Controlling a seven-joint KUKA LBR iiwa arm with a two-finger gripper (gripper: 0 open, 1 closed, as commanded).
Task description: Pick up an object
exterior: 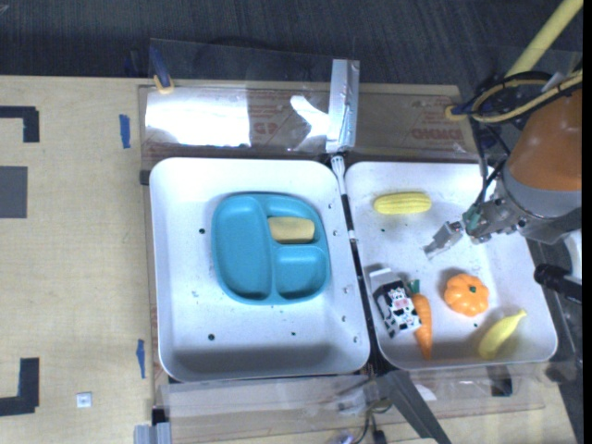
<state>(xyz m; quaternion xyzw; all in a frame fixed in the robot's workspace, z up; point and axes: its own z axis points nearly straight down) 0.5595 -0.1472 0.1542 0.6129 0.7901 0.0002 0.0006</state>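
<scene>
Fingers of your gripper [446, 237] look spread with nothing between them, hovering in the right bin [546, 340] between corn [402, 203] and pumpkin [465, 295], both within reach.

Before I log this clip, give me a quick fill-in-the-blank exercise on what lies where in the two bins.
1. The blue divided plate lies in the ____ bin.
2. The small pumpkin is coloured ____.
3. The corn cob lies in the bin's ____ part in the camera view.
4. The end effector hangs over the ____ bin.

Missing words: left; orange; upper; right
</scene>
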